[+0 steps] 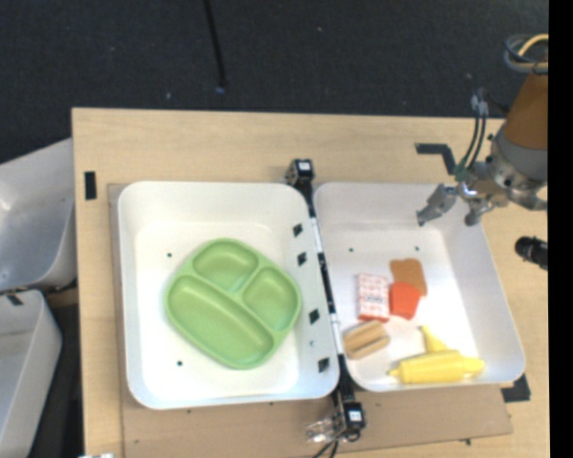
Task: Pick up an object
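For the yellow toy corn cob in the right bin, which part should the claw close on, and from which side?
Probably the middle of the yellow plastic corn cob, from straight above, with the fingers closing across its narrow width. It lies flat and long, roughly parallel to the near wall of the right white bin, so a sideways approach looks blocked there. The claw hovers above the bin's far side.

The arm [525,122] is cut off at the right edge.

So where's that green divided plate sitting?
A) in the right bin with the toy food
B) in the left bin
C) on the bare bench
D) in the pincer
B: the green divided plate lies flat in the left bin, while the toy food is in the right bin.
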Tool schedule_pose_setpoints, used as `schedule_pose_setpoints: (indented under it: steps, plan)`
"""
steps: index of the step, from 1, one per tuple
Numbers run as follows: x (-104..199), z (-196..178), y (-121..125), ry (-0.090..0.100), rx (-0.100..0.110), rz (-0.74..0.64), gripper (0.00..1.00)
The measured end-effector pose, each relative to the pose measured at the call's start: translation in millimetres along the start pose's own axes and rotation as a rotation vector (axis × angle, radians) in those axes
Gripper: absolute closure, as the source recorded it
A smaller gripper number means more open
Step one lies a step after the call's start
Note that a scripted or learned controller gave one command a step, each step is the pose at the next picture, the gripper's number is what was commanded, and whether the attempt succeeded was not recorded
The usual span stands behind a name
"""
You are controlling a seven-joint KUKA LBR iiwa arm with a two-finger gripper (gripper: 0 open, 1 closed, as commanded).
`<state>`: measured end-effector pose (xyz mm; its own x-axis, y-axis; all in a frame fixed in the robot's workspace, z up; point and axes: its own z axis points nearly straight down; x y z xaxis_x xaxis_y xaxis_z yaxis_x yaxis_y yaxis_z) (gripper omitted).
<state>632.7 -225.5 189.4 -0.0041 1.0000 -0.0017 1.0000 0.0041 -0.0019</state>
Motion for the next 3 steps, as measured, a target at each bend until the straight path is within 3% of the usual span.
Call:
schedule_pose_setpoints:
  steps: [1,2,3]
  plan:
    - [2,62,3,0.000,0.001,-0.002,0.00]
    - [1,89,3,-0.001,-0.001,-0.002,0.00]
    - [-1,75,4,-0.005,-0.007,-0.005,1.00]
